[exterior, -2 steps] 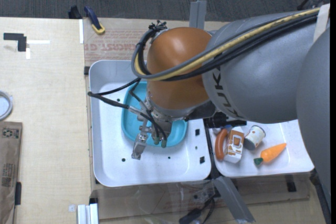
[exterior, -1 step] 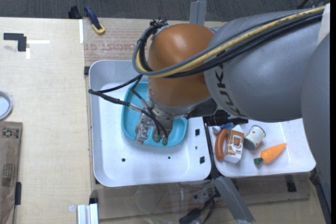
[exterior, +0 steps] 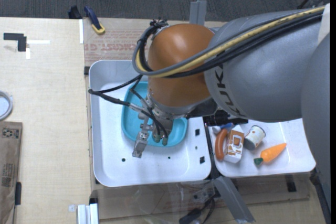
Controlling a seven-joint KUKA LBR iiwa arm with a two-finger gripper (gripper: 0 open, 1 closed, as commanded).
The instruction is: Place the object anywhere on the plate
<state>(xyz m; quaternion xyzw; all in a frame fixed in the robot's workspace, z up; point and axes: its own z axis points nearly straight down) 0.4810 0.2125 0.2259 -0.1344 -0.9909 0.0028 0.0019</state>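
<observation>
A light blue plate point(exterior: 130, 119) lies in the left white bin point(exterior: 105, 165), largely covered by the arm's orange band and wrist. My gripper point(exterior: 151, 140) hangs over the plate's near edge, pointing down. One grey finger point(exterior: 140, 145) reaches past the rim over the white bin floor, and the other sits over the plate. They stand apart, and I see bare plate between them, nothing held. The loose objects lie in the right bin point(exterior: 294, 165): a sausage point(exterior: 221, 145), a small carton point(exterior: 234, 147), a white cup point(exterior: 254, 137) and an orange carrot point(exterior: 273, 153).
The grey arm covers most of the right bin and the upper right of the view. Black cables loop off the wrist over the left bin's far edge. A tape roll point(exterior: 3, 106) and a brown packet point(exterior: 9, 165) lie on the wooden bench at left.
</observation>
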